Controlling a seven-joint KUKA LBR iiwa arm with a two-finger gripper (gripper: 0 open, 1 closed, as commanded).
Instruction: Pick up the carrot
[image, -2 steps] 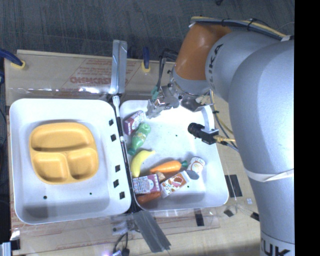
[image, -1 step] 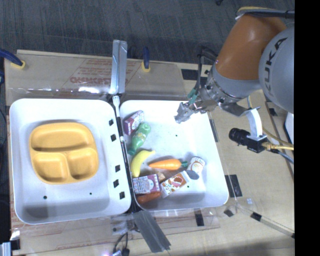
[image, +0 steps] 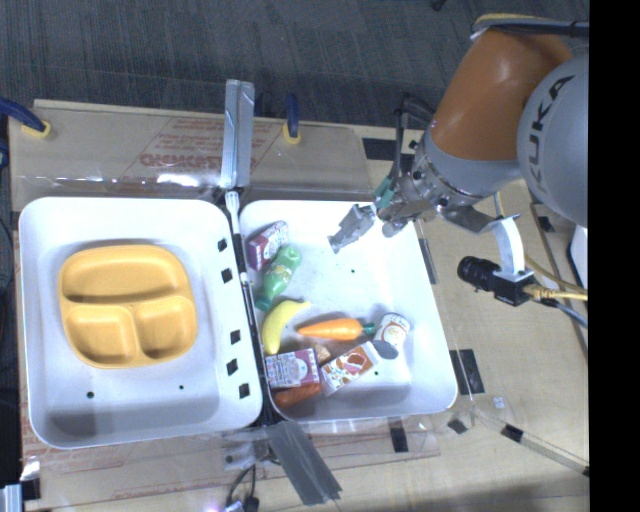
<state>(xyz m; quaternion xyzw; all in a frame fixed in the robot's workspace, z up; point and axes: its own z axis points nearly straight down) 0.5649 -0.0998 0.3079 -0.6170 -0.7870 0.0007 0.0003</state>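
1. Orange, the carrot (image: 328, 328) lies in the right bin (image: 420, 300), its long axis running across the view, green top toward a small can (image: 392, 331).
2. My gripper (image: 352, 227) hangs above the bin's far part, grasping nothing; the carrot sits nearer the camera, almost straight below it in the view.
3. A banana (image: 276, 322) touches the carrot's tip; juice cartons (image: 322, 368) crowd just beside it.
4. My fingertips blur together.

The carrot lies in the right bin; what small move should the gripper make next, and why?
Probably move the gripper toward the near side of the right bin, until it is over the carrot. The gripper is above the bin's far part, away from the carrot, which lies between the banana and a small can.
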